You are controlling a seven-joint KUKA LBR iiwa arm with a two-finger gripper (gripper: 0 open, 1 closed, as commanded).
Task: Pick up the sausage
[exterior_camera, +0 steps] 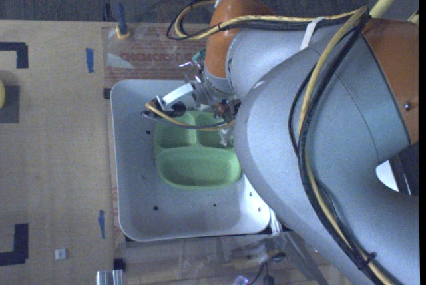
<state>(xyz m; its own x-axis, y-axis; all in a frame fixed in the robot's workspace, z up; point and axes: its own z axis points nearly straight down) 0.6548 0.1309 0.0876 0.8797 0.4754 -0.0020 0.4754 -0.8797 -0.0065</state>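
A green divided tray (197, 168) lies in the white bin (136, 200), with two small compartments at the back and one wide one in front. My gripper (208, 106) hangs over the tray's back edge, above the small compartments. The wrist and a loop of yellow and black cable (162, 111) cover what lies under it. The big grey arm hides the tray's right end and the right side of the bin.
The wooden bench (53, 164) stretches left of the bin, with blue tape marks and black corner marks. A yellow object (2, 96) sits at the far left edge. Bare bin floor shows in front of and left of the tray.
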